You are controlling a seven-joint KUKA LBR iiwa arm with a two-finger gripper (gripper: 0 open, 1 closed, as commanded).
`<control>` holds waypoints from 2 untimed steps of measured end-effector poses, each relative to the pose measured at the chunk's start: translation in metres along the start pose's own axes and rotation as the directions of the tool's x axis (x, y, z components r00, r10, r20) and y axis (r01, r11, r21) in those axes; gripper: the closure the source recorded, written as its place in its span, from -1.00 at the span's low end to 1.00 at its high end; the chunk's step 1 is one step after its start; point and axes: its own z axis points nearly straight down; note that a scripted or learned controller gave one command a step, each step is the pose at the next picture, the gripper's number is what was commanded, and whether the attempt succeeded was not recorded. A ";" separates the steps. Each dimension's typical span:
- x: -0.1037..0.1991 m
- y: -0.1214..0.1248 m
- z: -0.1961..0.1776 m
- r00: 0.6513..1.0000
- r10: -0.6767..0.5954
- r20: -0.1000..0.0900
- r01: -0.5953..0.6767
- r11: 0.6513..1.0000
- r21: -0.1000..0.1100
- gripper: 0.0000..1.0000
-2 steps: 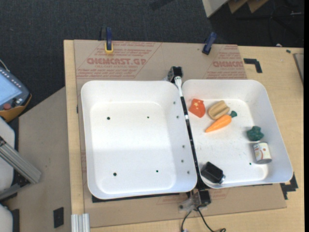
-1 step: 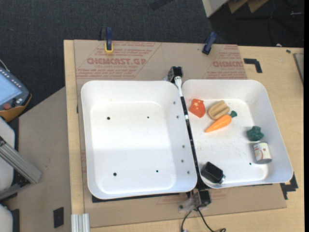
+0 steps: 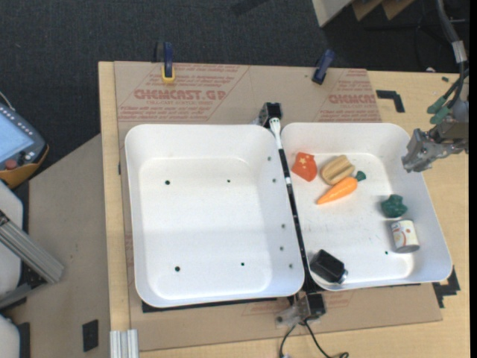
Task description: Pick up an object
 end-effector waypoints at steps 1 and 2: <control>0.081 0.002 0.058 1.000 -0.001 0.002 0.001 1.000 -0.007 1.00; 0.136 0.003 0.044 1.000 0.003 0.004 -0.003 1.000 -0.018 1.00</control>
